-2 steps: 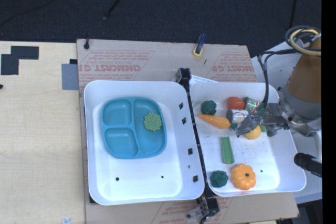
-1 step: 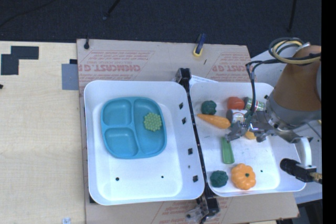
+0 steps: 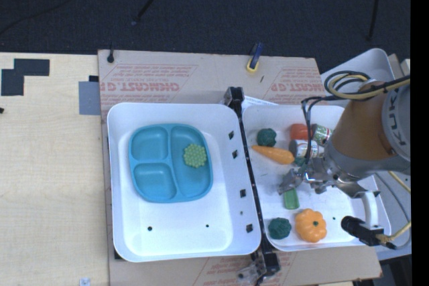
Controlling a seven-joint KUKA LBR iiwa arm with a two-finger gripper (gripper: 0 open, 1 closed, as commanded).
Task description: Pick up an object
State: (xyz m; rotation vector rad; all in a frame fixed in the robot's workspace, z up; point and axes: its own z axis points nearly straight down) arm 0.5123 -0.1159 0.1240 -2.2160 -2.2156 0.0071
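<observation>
The two shallow white plastic bins (image 3: 127, 224) sit side by side on the surface. In the right one, the grey arm's jaws (image 3: 295, 179) hover just above a small green block (image 3: 290, 199); whether they are apart, I cannot tell. A straight descent centred on it avoids the orange pumpkin (image 3: 310, 225) nearby.

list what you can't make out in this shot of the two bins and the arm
- Claw: in the camera view its tips are small and blurred against the green piece, so any grip is unclear.
- Red object: partly covered by the arm's wrist; its shape is unclear.
- Right bin: its far right part lies under the arm.
- Item on the blue tray: a green bumpy cluster, too small to identify.
</observation>
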